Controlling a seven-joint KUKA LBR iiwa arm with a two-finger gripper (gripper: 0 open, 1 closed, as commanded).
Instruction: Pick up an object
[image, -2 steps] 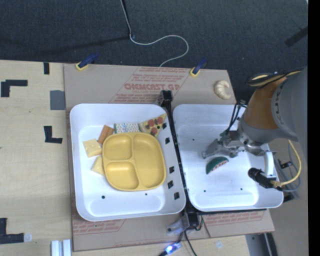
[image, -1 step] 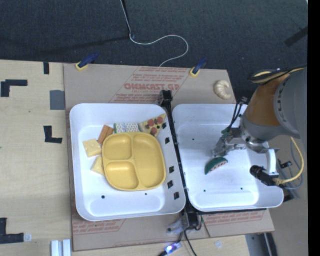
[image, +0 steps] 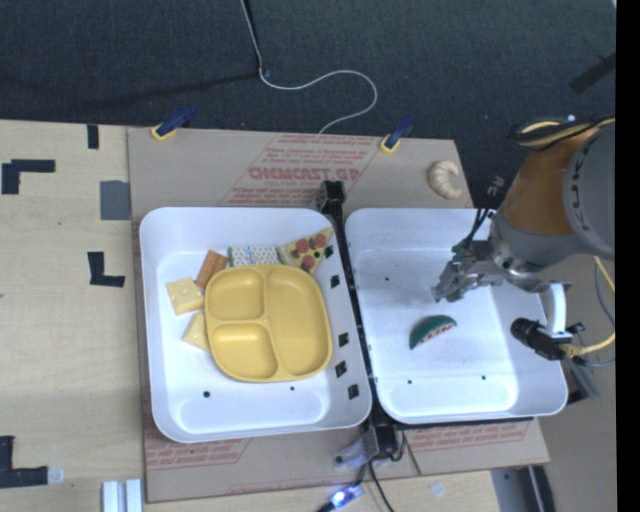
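Gripper (image: 452, 284) hovers in the right bin (image: 395, 392); whether it is wide or narrow I cannot tell. Watermelon slice (image: 432, 331) lies just at its 7 o'clock. Descending straight risks missing it; the curved rind may slide away.

Glossy white plastic bins (image: 440, 395) sit on matt brown cardboard (image: 300, 170); yellow plate (image: 268, 322) looks smooth.
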